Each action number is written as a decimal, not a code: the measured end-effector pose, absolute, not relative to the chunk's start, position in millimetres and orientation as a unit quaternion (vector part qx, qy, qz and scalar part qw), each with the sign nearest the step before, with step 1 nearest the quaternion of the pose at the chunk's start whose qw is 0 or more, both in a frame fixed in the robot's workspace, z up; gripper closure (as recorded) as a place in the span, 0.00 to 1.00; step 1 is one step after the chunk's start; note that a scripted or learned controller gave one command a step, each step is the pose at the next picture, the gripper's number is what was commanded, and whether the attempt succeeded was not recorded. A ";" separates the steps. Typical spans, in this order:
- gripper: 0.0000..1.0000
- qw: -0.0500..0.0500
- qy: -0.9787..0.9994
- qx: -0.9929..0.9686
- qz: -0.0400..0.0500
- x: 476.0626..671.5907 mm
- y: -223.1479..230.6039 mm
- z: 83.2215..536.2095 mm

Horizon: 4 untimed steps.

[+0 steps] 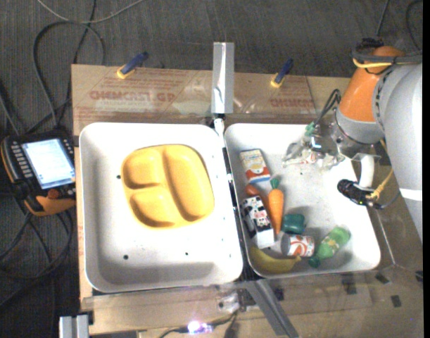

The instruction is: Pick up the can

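While the arm [394,111] occupies the upper right of the frame, the table [158,94] carries two white bins side by side: the left bin [102,259] at centre left holds a yellow divided tray [169,185], and the right bin [355,252] at centre right holds the small items. From the arm's orange band the wrist reaches toward the upper part of the right bin, where the claw [314,152] sits above bare bin floor with nothing visible between its parts; whether it is released or clenched cannot be told from this view. The can [297,246], red and white with a silver end, lies on its side near the lower edge of the right bin, down and slightly left of the claw and well apart from it. Its long axis runs roughly left to right across the frame. It is crowded: a banana [271,260] touches it below left, a green bottle [331,245] lies just beside its right end, and a teal block [293,223] sits just above. A carrot [276,210] and a milk carton [257,220] stand further left. Judged from this layout, the descent must travel toward the lower frame edge and close across the can's short axis.
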<state>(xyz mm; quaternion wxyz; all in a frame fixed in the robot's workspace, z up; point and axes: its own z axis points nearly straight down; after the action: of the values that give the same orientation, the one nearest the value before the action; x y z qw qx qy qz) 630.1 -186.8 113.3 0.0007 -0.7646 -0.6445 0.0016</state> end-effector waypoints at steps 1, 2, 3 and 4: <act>0.00 -0.002 -0.628 -0.778 0.000 664.3 -192.6 89.8; 1.00 -0.004 -0.629 -0.777 0.002 664.7 -193.1 100.6; 1.00 -0.001 -0.584 -0.812 0.001 668.7 -171.8 217.0; 1.00 -0.001 -0.473 -0.881 0.002 668.7 -193.2 434.4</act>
<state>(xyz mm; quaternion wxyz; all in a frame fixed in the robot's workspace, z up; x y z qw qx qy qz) 668.7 -193.2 434.4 -0.0012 -0.8809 -0.4733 0.0019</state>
